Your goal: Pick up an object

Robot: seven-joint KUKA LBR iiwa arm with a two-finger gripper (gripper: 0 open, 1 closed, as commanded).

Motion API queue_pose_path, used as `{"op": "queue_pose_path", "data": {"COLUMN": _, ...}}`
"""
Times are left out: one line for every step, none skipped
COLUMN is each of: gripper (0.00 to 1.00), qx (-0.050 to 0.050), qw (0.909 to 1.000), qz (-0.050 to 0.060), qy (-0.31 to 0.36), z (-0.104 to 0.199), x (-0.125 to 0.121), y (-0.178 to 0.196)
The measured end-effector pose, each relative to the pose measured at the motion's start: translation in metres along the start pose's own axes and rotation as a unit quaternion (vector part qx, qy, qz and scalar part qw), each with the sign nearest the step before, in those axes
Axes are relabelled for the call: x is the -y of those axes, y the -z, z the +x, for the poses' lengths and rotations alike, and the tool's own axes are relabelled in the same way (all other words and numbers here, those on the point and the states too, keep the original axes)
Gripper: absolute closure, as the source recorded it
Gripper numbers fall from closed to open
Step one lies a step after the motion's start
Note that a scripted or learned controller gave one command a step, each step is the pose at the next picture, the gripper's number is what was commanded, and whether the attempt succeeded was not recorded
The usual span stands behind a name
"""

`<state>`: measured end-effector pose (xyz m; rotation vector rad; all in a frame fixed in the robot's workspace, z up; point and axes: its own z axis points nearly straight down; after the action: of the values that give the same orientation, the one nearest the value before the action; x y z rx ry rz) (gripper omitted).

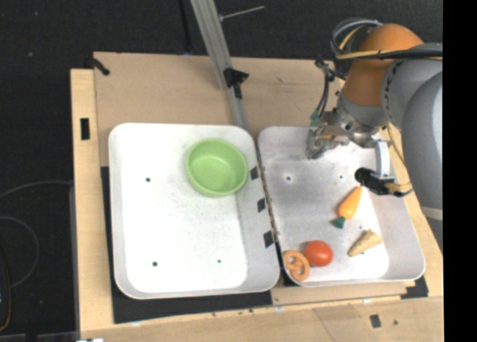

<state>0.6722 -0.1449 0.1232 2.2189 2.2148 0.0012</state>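
Over in the right bin (298,156) a toy carrot (349,203) lies tilted, orange body up, green tip down. Below it, a pale wedge-shaped piece (364,243) rests near the front right corner. A red tomato (319,252) sits near the front wall, and just beside it, an orange slice-like piece (296,264) touches the front left corner. In the left bin (141,206), a green bowl (216,168) sits upright near the back right.
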Motion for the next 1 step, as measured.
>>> {"op": "queue_pose_path", "data": {"gripper": 1.0, "qx": -0.001, "qw": 1.0, "qz": -0.002, "qy": 0.0, "z": -0.0066, "x": -0.0062, "y": 0.0629}}
